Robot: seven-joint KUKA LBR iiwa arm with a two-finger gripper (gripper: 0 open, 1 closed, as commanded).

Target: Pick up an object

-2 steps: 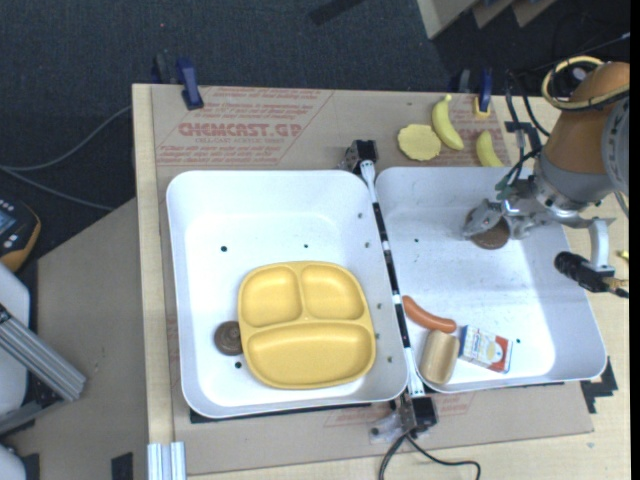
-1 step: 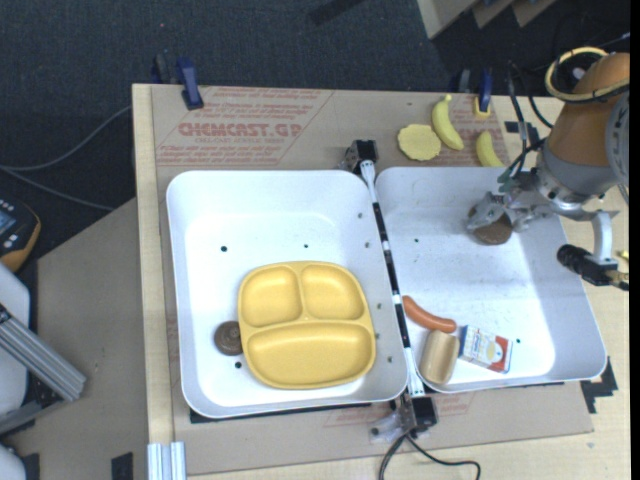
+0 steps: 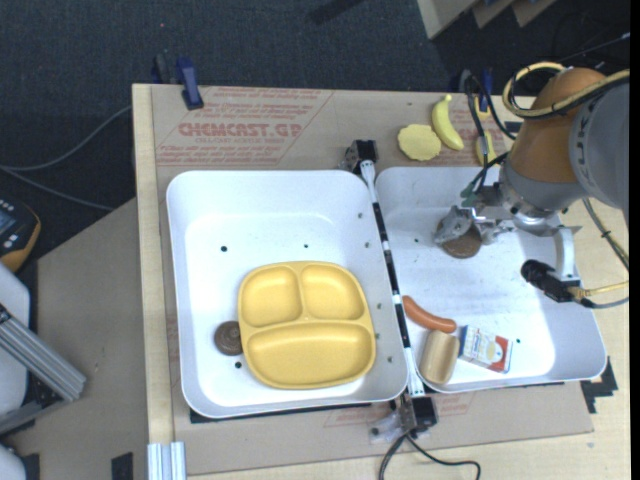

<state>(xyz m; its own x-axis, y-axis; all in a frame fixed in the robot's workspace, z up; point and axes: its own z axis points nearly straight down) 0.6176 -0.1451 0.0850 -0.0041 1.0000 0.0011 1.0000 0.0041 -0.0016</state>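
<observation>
Near the upper middle of the right bin (image 3: 560, 358), a small brown round object (image 3: 462, 247) lies on the white floor, directly under the gripper (image 3: 462, 226). The gripper's dark tip sits over the object's upper edge, so close that whether it touches or grips the piece cannot be told, nor how far it is spread. Behind it the grey arm (image 3: 590, 158) with its orange band (image 3: 545, 128) comes in from the right, trailing yellow and black cables.

Lower in the same bin, against the dividing wall, a red-orange sausage (image 3: 428, 316) lies at a slant, with a tan cylinder (image 3: 439, 356) just below it and a small printed packet (image 3: 486, 349) beside that.

The left bin (image 3: 200, 218) holds a yellow three-compartment tray (image 3: 304, 324), and a small dark brown disc (image 3: 229, 338) rests at the tray's left edge.

Outside the bins, on the bench board (image 3: 240, 128) above the right bin, a yellow banana (image 3: 447, 124) lies beside a yellow rounded piece (image 3: 420, 142).
</observation>
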